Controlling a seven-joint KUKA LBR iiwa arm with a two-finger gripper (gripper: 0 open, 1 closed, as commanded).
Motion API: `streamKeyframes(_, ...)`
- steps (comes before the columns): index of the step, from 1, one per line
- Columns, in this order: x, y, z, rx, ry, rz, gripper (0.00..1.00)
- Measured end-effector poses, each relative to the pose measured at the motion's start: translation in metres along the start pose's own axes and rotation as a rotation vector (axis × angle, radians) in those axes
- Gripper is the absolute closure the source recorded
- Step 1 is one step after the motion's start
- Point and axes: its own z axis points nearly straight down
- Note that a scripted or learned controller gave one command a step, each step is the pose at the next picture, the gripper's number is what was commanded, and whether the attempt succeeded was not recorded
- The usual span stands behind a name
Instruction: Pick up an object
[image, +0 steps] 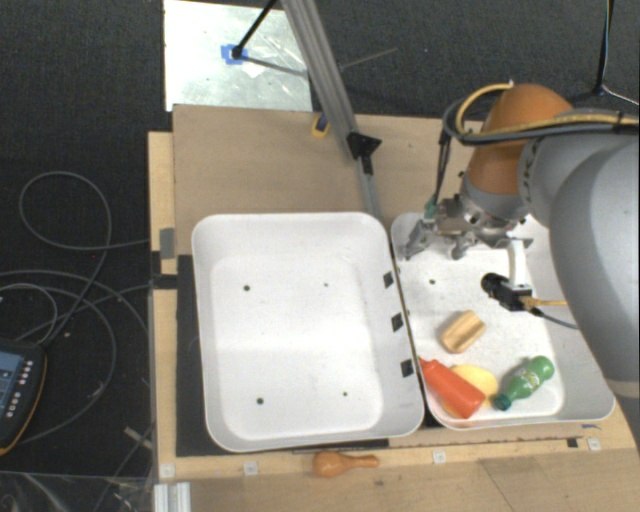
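Your gripper (447, 243) hangs spread and empty over the right bin (590, 400), beyond the tan block (462, 331)

Both bins are plain white: the left bin (215, 300) bears four small dark dots on its floor, and the right bin (420, 265) shows one dark dot near its 10 o'clock corner. Small black clips (396, 321) mark the seam between them. In the right bin, the block (462, 331) is pale tan, the carrot-shaped toy (451, 390) at 7 o'clock is orange-red, the lemon (476, 379) is yellow, and the bottle (522, 383) at 5 o'clock is green with a white band. The arm (590, 210) is grey with an orange band (515, 135). The bench (260, 165) is light brown, and a tan-orange gourd (343, 462) lies on it at 6 o'clock. The floor (80, 90) is dark grey with black cables (60, 230).
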Motion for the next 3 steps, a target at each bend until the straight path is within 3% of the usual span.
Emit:
streamKeyframes(1, 0.0, 0.001, -0.012, -0.004, 0.0, -0.003, 1.0)
streamKeyframes(2, 0.0, 0.011, -0.06, -0.007, 0.0, 0.0, 1.0)
streamKeyframes(3, 0.006, 0.004, -0.116, -0.008, 0.0, 0.0, 1.0)
